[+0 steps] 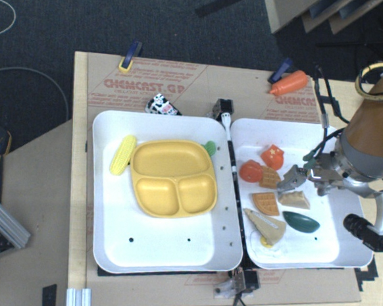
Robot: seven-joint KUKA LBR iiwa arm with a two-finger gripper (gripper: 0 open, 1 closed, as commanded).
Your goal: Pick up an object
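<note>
Pincer (293,182) low in right bin (322,255), near its middle, above beige wedge (296,200); grip state unclear. Tomato (250,171), crackers (265,202) beside. Yellow tray (173,177), corn (122,155) in left bin (151,251).

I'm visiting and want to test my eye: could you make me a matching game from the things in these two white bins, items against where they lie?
Items:
1. yellow divided tray
2. corn cob
3. dark green piece
4. end effector

Places:
A. right bin, near its front
B. middle of the left bin
C. over the right bin's middle
D. left bin, left of the tray

Pairs: 1-B, 2-D, 3-A, 4-C
</note>
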